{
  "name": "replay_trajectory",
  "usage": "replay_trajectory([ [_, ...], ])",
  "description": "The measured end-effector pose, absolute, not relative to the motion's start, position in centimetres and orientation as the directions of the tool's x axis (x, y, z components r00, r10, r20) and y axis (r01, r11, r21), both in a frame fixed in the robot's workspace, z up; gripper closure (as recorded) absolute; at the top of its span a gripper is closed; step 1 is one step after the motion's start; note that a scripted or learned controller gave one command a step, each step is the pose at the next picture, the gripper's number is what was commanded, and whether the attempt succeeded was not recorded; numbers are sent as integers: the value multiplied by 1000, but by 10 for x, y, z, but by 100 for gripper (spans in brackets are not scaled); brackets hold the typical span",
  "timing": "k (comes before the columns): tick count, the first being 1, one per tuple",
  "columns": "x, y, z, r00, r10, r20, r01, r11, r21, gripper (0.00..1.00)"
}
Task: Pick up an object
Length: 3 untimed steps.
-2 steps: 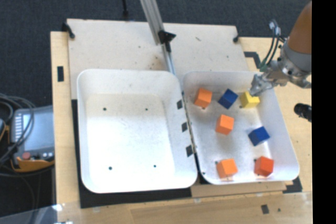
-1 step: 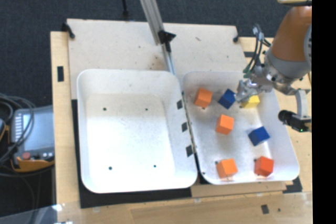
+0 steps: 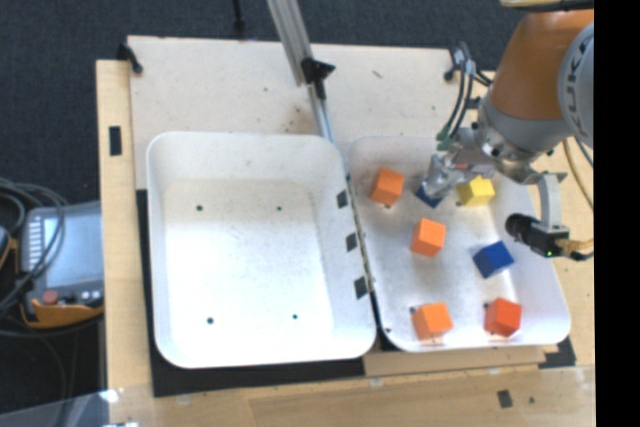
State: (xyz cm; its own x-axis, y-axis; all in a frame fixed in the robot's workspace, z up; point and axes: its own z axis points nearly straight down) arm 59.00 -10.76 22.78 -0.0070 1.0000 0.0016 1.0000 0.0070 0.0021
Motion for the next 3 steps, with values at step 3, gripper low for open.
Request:
replay_trajectory([
  [3,535,53,231,-5,1000,2,1000,5,0,100],
])
